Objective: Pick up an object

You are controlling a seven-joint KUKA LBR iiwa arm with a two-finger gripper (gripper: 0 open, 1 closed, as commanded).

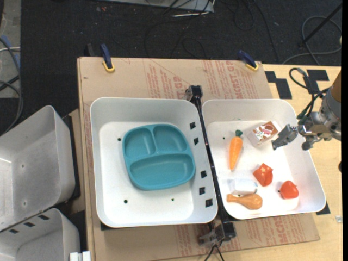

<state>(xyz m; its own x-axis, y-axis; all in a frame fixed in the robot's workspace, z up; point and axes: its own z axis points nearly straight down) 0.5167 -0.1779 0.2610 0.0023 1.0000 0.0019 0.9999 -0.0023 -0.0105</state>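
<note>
Bench (141, 75) of brown board bearing two shallow white bins side by side. Left bin (103, 145) holds a teal divided plate (157, 156), lying flat near its middle. Right bin (310, 173) holds, from larger to smaller, a carrot (235, 152) lying lengthwise near the divider, a tan drumstick (247, 201) at the near edge, a clear packet with red print (264, 132) at the far side, a small white block (243, 186) just above the drumstick, a red strawberry (263, 174) and a red tomato (289, 190). Gripper (296, 136) hangs over the right bin's far right rim, just beside the packet, fingers spread apart with nothing between them
</note>
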